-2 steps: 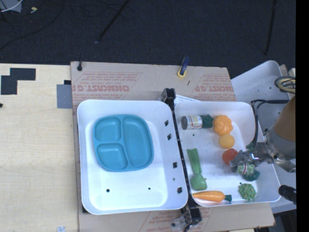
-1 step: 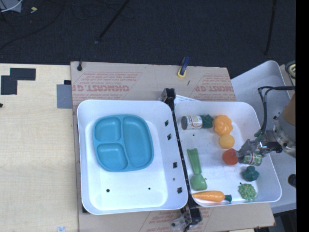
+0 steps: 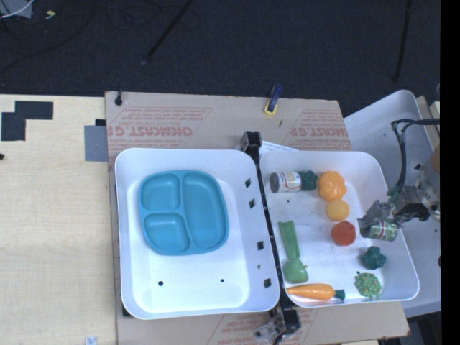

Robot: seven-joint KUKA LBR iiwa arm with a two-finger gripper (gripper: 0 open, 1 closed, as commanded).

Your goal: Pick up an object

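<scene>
A: Bench (image 3: pixel 50 214) from above. Two white bins side by side. Left bin (image 3: pixel 136 279) carries a blue divided plate (image 3: pixel 183 213), three compartments, sitting toward the bin's 10 o'clock corner.

B: Right bin (image 3: pixel 388 167)?

A: Crowded. Small jar with a pale label (image 3: pixel 287 182) lying on its side near 11 o'clock, a dark green piece (image 3: pixel 309 180) touching its end. Just beside that, at 12 o'clock, an orange pepper-like toy (image 3: pixel 331 185). A yellow ball (image 3: pixel 337 210) directly below it, then a red tomato-like ball (image 3: pixel 343 233) below that, near the bin's centre.

B: Lower half?

A: A long green piece (image 3: pixel 289 239) along the 9 o'clock wall, a shorter green lump (image 3: pixel 295 270) at its lower end. A carrot (image 3: pixel 314 292) lies flat at 7 o'clock against the front rim. A light green broccoli-like cluster (image 3: pixel 369 284) at 5 o'clock, a dark green lump (image 3: pixel 373 257) just above it.

B: Claw?

A: Claw (image 3: pixel 381 225) at the right bin's 3 o'clock edge, arm entering from the right with a black cable looped above. A small can-like object with a green label (image 3: pixel 387 231) sits right at the fingertips, just beside the red ball. Too small and dark to read: cannot tell whether the fingers are apart or together, nor whether the can is pinched between them.
</scene>
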